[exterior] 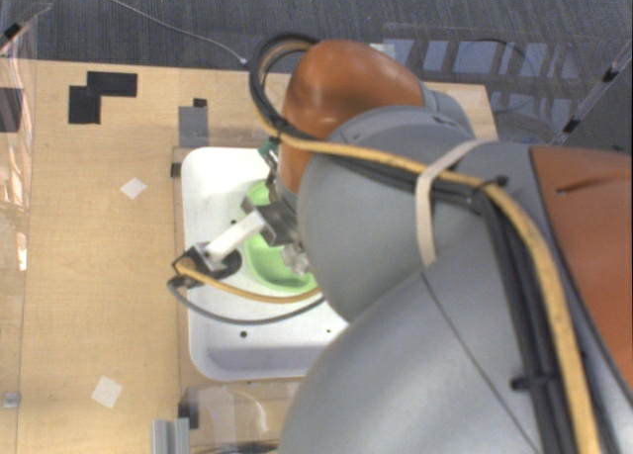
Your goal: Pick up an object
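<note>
A light green, rounded object point(259, 256) lies in the white bin point(213, 180), toward its right side. My gripper point(284, 232) hangs low over this object, mostly hidden by the bulky grey arm point(425, 294) and its orange band point(341, 86). A white bar point(229, 238) sticks out to the left from the wrist area, above the bin floor. I cannot tell whether the gripper touches the green object. A small darker green piece point(267, 156) peeks out beside the arm at the bin's far side.
A yellow and black cable loop point(203, 274) dangles from the wrist into the bin. The wooden bench point(89, 274) stretches left, with black marks point(99, 96) and small white tags point(133, 187). A clear panel point(15, 145) stands at the left edge.
</note>
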`<state>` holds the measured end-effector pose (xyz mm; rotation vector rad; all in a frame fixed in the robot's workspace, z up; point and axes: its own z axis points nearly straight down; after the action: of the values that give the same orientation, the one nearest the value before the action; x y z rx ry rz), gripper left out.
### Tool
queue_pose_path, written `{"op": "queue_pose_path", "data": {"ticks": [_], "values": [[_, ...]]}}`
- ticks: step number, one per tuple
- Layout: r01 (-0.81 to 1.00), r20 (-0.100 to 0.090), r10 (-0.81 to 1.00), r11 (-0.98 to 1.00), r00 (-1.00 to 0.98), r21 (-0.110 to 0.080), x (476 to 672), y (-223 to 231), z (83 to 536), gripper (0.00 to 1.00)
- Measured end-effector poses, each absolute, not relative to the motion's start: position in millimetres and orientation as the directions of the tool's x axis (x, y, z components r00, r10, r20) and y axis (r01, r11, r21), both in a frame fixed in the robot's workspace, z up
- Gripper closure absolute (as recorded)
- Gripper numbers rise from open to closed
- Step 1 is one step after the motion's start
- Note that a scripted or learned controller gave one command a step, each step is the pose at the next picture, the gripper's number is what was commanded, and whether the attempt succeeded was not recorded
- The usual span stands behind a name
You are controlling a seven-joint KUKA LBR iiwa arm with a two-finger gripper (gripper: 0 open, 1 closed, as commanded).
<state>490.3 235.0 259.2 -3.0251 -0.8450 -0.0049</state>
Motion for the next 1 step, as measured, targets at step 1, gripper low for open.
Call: {"op": "queue_pose_path", "data": {"ticks": [1], "values": [[0.202, -0.002, 0.202, -0.979, 0.979, 0.0, 486.4, 234.2, 203.0, 1.0]]}}
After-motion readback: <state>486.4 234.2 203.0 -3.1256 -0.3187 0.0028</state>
